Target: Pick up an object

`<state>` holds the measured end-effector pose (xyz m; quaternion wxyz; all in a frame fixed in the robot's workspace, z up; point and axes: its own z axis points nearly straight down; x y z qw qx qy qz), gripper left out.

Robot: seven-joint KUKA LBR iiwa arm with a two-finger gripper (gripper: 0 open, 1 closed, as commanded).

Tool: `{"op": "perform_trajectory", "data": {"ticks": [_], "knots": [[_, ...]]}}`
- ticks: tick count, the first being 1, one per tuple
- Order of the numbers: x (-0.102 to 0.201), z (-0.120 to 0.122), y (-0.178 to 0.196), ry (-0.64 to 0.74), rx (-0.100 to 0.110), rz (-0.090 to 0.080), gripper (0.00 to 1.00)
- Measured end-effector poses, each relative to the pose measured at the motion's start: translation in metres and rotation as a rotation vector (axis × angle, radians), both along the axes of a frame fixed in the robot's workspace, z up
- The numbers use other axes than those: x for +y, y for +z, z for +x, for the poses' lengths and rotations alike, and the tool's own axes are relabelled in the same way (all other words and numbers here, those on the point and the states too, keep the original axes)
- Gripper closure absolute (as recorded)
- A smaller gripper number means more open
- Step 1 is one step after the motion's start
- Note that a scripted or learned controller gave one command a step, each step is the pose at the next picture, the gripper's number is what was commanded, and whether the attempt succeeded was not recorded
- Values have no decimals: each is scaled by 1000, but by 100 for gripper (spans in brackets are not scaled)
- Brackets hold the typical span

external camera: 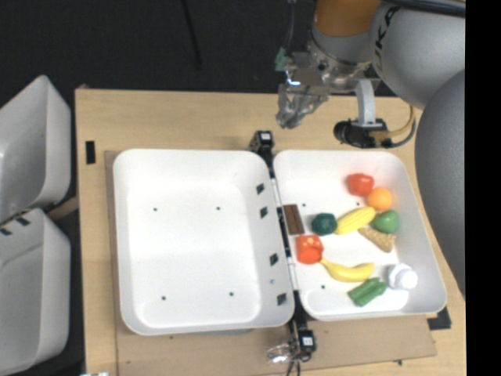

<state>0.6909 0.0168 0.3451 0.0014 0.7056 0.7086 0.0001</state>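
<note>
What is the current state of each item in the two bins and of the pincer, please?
pincer: raised above the bench behind the bins, holding nothing visible
left bin: nothing lying in it
right bin: holds the toys
banana: lying flat
green bottle: on its side
red tomato: resting by the divider
orange: resting beside the red ball

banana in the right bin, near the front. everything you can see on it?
The curved yellow toy banana looks like smooth plastic. It lies flat on the floor of the right white bin, toward the near side, ends curling up-frame. Its left tip sits just below the red-orange round toy; its right end nears the green cucumber-like piece. Contact unclear.
</note>
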Motion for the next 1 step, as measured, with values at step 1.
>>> {"op": "perform_trajectory", "data": {"ticks": [1], "knots": [[19, 0, 10, 0, 0, 0, 100]]}}
